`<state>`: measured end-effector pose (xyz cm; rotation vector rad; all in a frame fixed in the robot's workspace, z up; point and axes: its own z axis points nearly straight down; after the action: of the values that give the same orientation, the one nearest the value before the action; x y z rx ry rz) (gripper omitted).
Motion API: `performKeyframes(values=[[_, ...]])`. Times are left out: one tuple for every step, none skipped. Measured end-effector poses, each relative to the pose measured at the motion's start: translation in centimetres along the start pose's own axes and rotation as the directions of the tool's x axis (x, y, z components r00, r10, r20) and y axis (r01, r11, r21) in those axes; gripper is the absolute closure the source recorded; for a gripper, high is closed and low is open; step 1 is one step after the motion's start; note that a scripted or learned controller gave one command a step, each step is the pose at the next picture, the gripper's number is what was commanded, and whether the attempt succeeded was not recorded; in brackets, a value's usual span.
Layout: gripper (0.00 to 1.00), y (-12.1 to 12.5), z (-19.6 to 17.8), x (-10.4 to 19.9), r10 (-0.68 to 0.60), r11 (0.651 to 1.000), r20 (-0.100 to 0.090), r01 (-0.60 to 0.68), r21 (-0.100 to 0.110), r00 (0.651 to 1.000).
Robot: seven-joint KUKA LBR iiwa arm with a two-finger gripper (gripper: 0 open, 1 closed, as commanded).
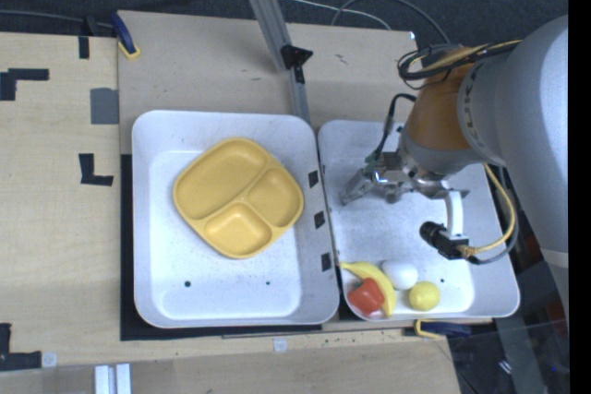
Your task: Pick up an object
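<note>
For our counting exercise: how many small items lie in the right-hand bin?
4, clustered at its near edge: a banana, a red piece, a white egg-like ball and a small yellow fruit. The arm could hide more.

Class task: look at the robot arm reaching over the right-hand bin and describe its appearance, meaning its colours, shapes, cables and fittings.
The arm is a bulky, rounded grey cylinder with an orange band above the wrist. Thin black and yellow cables loop around the band and trail down the arm's side to a small white bracket with a black fitting. The two-finger gripper is grey metal, slender and angular.
</note>
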<state>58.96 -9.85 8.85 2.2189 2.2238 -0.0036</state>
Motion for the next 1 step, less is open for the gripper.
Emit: performKeyframes(values=[[1.0,-0.01,-1.03,0.07,-0.001,1.0,-0.001,0.001,0.001,1.0]])
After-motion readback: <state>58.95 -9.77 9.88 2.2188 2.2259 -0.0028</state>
